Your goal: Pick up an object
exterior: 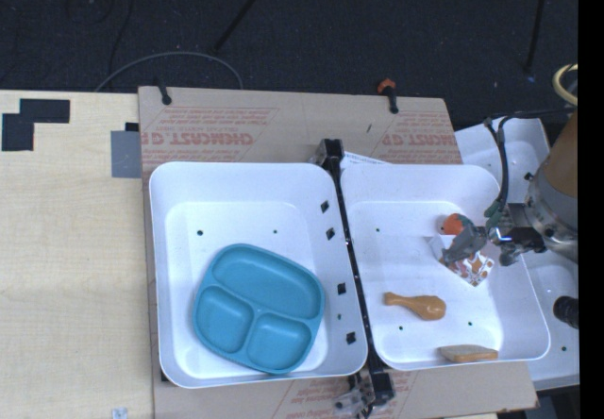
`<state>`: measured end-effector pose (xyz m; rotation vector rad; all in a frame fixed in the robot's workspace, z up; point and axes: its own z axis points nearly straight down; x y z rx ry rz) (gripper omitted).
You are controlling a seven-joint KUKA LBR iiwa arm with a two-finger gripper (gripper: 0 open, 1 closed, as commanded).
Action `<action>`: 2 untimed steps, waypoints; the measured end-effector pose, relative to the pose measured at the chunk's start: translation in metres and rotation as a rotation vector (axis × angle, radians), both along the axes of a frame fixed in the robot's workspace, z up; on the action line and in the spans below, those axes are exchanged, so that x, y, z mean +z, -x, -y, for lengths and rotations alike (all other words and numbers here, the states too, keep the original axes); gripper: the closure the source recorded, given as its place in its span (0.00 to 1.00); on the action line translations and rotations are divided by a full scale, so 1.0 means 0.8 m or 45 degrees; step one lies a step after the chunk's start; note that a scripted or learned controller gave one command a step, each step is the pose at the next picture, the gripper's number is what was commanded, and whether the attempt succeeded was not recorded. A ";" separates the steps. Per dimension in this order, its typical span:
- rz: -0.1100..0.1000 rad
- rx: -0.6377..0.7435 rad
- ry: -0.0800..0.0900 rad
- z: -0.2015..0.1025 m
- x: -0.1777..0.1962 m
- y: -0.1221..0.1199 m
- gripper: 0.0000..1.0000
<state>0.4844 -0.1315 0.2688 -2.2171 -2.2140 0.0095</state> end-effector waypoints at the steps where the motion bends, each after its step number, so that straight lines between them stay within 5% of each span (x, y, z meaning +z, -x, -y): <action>1: 0.011 0.002 0.002 0.000 0.005 -0.002 0.00; 2: 0.000 0.001 -0.001 0.006 -0.074 -0.001 0.00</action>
